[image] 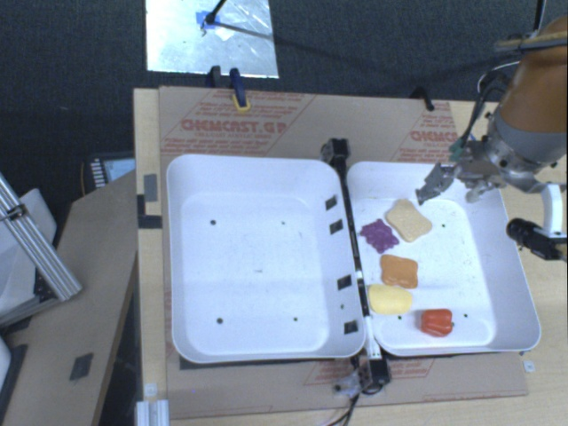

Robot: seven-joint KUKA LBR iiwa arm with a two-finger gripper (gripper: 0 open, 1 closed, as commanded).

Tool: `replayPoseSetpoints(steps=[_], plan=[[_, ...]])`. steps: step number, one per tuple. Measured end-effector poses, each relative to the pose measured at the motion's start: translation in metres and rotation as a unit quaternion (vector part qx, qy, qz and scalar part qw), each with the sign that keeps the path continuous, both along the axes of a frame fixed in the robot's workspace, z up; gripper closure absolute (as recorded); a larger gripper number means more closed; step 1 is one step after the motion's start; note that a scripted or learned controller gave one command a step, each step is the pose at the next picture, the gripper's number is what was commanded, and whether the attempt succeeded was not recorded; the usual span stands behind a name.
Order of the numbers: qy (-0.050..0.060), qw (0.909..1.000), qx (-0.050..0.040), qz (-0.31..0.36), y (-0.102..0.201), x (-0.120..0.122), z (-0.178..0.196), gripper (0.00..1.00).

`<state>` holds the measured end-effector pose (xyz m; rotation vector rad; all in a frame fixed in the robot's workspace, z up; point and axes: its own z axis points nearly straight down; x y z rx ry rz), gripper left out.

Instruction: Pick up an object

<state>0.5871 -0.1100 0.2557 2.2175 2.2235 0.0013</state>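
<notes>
The right bin (501, 273) holds several small toy foods. A tan bread-like piece (408, 220) lies near its middle, with a purple piece (379, 234) just left of it. Below them are an orange piece (399, 271), a yellow piece (389, 299) against the divider, and a red pepper-like piece (437, 322) near the front. My gripper (453, 192) hangs over the back of the right bin, up and to the right of the tan piece. Its two fingers stand apart, open, with nothing between them.
The left bin (257, 256) sits beside the right one, joined by a black hinge strip (348, 238). Both rest on a cardboard sheet (266, 118). A shiny foil square (211, 25) lies behind the bench. Metal framing (35, 247) stands at the far left.
</notes>
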Motion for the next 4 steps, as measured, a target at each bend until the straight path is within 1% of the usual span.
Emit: replayPoseSetpoints(steps=[1, 2, 3, 4], plan=[[-0.002, 1.0, -0.0001, 0.001, 0.0, 0.001, 0.011, 1.0], [-0.011, 0.9999, 0.0002, 0.003, 0.054, -0.068, 0.23, 1.0], [-0.002, 1.0, 0.0012, 0.004, 0.12, -0.101, 0.238, 1.0], [0.004, 1.0, 0.0003, 0.004, 0.178, -0.101, 0.136, 1.0]])
